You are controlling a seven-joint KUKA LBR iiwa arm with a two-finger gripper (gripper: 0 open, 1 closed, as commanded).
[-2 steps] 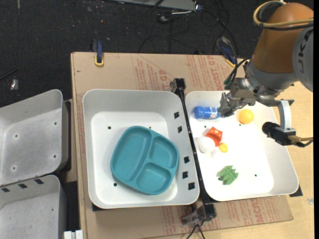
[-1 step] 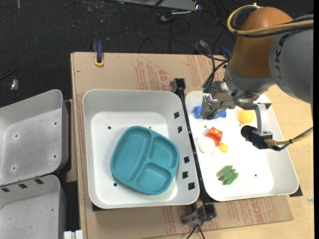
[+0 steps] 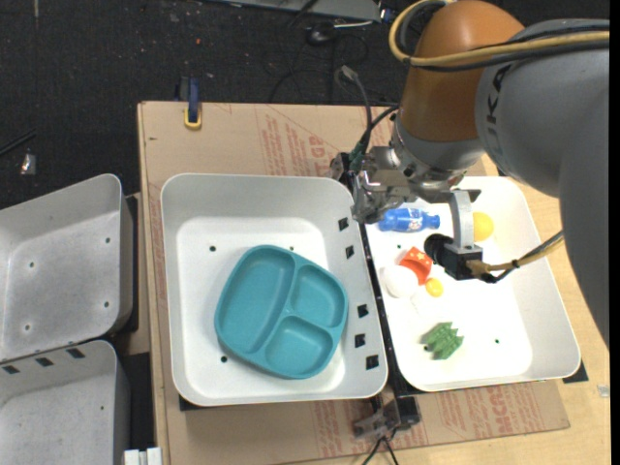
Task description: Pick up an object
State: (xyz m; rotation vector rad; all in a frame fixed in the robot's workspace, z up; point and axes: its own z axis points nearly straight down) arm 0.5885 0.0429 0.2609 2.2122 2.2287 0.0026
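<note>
My gripper (image 3: 373, 200) hangs at the upper left corner of the right bin (image 3: 542, 352), just above the wall between the two bins. A small blue bottle (image 3: 407, 221) lies right beside it, to its right. Below the bottle are a red piece (image 3: 415, 260), a white egg-like object (image 3: 397, 281) and a small yellow piece (image 3: 433, 287). A yellow round object (image 3: 480, 226) sits behind the arm's bracket. A green toy (image 3: 443, 340) lies nearer the front of the bin. Nothing is visibly held.
The left bin (image 3: 194, 221) holds a teal divided plate (image 3: 281, 310). A black fitting with a cable (image 3: 455, 257) hangs off the arm over the right bin. The bins rest on a cardboard sheet (image 3: 252, 134); spare white bins (image 3: 58, 260) stand at the left.
</note>
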